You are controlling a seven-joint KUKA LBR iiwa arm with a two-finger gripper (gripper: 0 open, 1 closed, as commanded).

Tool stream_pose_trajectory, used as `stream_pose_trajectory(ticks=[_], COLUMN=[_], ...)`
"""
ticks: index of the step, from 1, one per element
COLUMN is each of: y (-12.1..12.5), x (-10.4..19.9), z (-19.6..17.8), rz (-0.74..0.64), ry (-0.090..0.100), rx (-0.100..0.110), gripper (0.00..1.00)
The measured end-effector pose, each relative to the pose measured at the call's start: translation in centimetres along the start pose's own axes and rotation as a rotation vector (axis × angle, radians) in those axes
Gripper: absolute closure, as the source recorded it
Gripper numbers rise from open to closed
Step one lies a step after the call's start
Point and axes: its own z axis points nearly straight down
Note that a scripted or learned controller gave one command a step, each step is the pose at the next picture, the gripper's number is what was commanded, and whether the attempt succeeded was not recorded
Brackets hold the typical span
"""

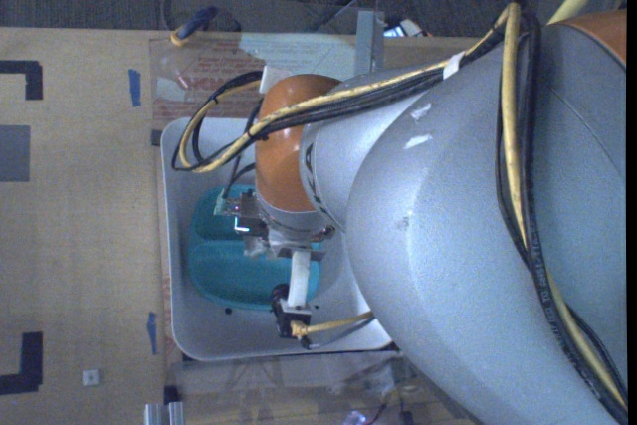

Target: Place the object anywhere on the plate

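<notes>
From above the bench, we look down on the grey arm (468, 214) as it reaches in from the right, its orange band (284, 149) bent over a shallow white bin (184, 309). Beneath the wrist lies a teal plate (224, 269), partly covered by the arm. The gripper (261, 232) hangs low over the plate, and we cannot tell how it is set, nor can we make out the object to be placed. Yellow and black cables (214, 114) loop from the arm across the bin's upper corner. Blue tape marks (134, 87) dot the tan benchtop (80, 244) beside it.
</notes>
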Motion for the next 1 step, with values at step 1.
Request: stream_pose_trajectory(ticks=[1], y=[-3.98], x=[-2.98], z=[-14.50], rz=[-0.130], ry=[-0.001], rx=[-0.003], gripper=[1.00])
